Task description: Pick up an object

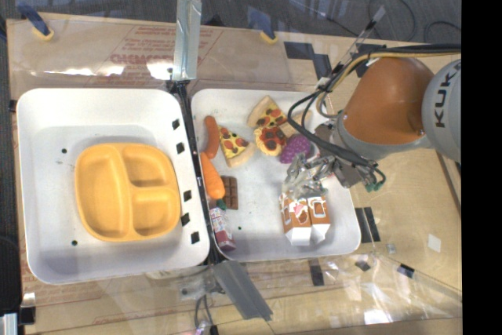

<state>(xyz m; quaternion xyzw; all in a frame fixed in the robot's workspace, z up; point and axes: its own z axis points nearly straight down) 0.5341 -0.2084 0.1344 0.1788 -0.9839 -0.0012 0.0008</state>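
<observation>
The claw point(307, 172) hangs low in the right bin point(345, 227) just above the small carton point(306, 218), seemingly mid-approach; its grip state cannot be told, so the next move is closing squarely on the carton.

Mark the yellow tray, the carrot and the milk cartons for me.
yellow tray point(125, 190): camera view, on the divider between its compartments.
carrot point(213, 178): camera view, middle of its orange body.
milk cartons point(306, 219): camera view, seam between the two cartons' fronts.
</observation>
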